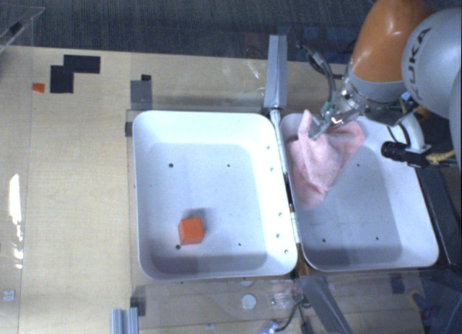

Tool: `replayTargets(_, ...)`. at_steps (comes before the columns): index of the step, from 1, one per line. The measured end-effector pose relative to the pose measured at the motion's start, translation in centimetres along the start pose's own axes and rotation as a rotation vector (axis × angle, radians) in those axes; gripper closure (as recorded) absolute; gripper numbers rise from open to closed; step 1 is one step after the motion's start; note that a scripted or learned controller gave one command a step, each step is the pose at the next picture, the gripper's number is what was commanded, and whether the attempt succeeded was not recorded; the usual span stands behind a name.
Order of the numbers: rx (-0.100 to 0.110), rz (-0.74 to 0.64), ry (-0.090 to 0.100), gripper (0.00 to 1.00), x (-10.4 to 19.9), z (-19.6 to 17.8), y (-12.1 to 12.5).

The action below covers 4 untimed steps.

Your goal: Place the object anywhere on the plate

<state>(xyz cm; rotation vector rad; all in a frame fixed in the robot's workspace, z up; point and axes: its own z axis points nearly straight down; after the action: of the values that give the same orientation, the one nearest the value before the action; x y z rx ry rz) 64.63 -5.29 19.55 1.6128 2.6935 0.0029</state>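
Pink cloth (322, 161) pinched in closed gripper (326, 122), hanging over right bin (404, 253); carry step; next needs a plate, none seen.

The arm (419, 44) is cut off by the top and right edges, so only its wrist end is seen. The gripper (323, 125) is pressed into a pink cloth (321, 159) — the finger positions cannot be made out. Part of the right bin (375, 253) floor is hidden under the cloth — its far-right rim is covered by the arm.
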Motion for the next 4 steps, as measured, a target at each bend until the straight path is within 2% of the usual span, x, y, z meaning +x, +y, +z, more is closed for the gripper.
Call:
replayTargets(1,-0.005,-0.003,-0.003,1.0,0.0,-3.0,0.2)
replayTargets(2,-0.002,-0.404,-0.002,1.0,4.6,-2.5,2.0)
replayTargets(3,-0.002,-0.802,-0.001,1.0,9.6,-1.6,2.7)
replayTargets(4,-0.006,-1.075,-0.004,1.0,14.1,-2.9,3.7)
